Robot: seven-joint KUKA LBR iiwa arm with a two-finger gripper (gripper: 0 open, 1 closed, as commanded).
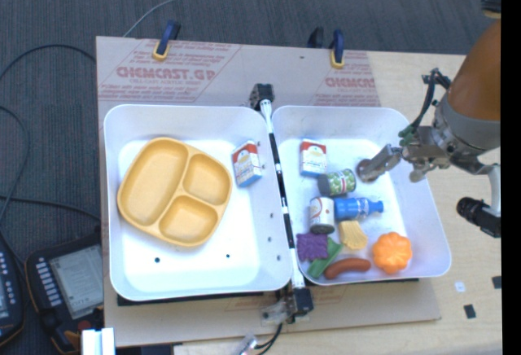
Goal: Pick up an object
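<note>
Several small toys crowd the right bin [423, 207]; the gripper [370, 168], fingers impossible to judge, hovers by the green can [338, 181], light, rigid, slick—best pinched across its sides.

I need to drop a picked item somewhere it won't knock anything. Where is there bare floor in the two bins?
Left bin: bare floor below the yellow divided plate and beneath the small carton. Right bin: bare only along its far strip above the second carton; its middle and near end are crowded with cans, the blue bottle, the sausage and the orange pumpkin.
</note>
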